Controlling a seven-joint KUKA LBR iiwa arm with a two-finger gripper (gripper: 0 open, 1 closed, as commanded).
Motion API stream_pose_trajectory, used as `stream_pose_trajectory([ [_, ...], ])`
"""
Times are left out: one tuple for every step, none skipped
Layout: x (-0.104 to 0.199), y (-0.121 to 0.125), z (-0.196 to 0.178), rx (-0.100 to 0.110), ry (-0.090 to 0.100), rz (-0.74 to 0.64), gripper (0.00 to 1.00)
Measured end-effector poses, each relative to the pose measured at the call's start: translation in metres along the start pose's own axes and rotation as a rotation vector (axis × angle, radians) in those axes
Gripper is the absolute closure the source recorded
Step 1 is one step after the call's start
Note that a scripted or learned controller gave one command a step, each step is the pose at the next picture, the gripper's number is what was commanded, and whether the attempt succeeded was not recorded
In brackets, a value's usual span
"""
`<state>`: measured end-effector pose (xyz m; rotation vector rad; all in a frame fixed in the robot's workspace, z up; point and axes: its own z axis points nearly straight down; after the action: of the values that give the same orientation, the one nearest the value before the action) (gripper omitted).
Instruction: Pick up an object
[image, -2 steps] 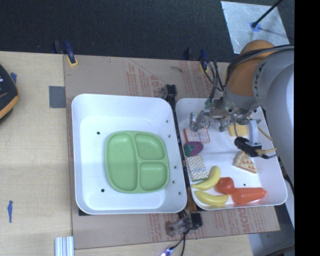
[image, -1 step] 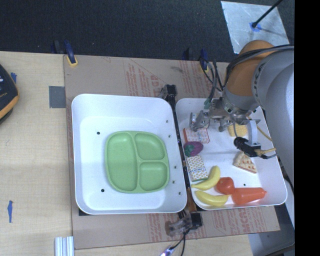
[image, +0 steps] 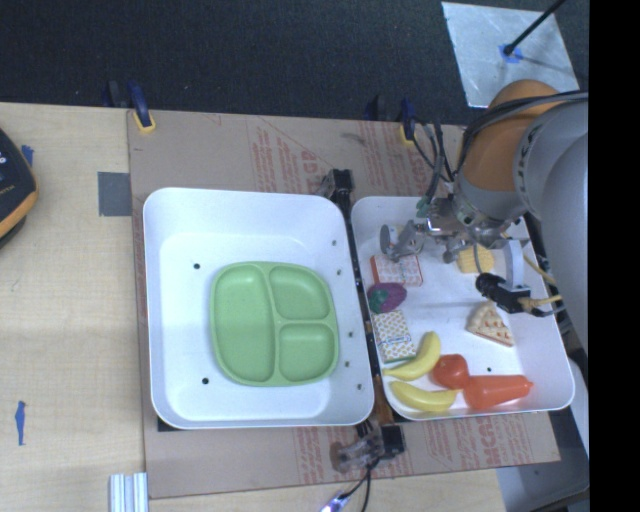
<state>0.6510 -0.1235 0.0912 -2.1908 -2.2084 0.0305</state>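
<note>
Arm (image: 540, 130) bent over right bin (image: 560, 390), fingers (image: 392, 240) low near back-left corner.

Pale wood bench (image: 60, 330) under brown cardboard (image: 250, 150); dark floor (image: 250, 45) behind.

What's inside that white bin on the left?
The left bin holds one green divided plate, lying flat with three compartments that look bare. Whatever lies beneath the plate is covered.
</note>
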Motion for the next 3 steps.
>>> stream_pose_trajectory([
  [0.003,0.000,0.000,-0.001,-0.005,0.001,0.00],
  [0.005,-0.001,0.000,-0.001,-0.007,0.002,0.00],
  [0.019,0.000,-0.010,-0.008,-0.003,0.001,0.00],
])
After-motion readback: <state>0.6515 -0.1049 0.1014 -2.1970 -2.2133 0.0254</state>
